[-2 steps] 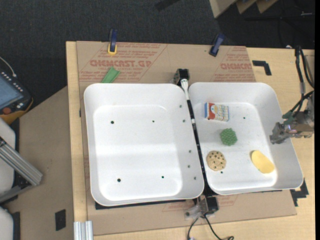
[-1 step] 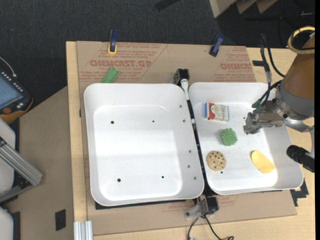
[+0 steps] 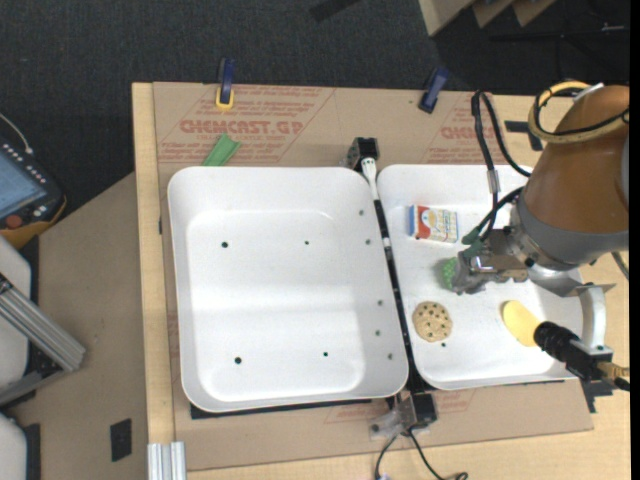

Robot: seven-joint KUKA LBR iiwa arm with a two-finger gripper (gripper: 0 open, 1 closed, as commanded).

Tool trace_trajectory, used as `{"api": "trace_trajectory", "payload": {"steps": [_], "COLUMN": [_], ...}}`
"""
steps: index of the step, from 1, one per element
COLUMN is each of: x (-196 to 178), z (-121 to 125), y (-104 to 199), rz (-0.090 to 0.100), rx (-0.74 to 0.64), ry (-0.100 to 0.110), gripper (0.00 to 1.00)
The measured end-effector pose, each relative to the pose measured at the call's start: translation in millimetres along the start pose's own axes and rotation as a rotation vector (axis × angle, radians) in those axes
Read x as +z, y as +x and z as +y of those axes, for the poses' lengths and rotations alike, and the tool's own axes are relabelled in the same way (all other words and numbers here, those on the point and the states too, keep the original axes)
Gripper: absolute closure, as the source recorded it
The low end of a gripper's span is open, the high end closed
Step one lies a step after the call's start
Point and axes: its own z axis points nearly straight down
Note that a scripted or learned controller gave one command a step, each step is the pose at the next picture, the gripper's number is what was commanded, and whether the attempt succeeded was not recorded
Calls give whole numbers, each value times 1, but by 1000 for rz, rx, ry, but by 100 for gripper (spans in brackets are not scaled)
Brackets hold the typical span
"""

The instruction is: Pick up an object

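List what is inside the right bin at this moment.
The right bin holds a small carton, a cookie, a yellow item and a green item beside the hand. The arm covers the bin's right part.

"CHEMCAST GP" in red, twice, on cardboard sheet

The arm is grey with a broad orange band, black cables looping beside it.
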Motion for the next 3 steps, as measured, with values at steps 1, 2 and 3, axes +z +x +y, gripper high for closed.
{"api": "trace_trajectory", "payload": {"steps": [1,2,3], "x": [119,42,-44], "z": [-2,49,55], "y": [-84,14,44], "rz": [-5,-3,-4], "rx": [15,-5,1], "ry": [6,-15,-14], "gripper": [100,100,100]}}
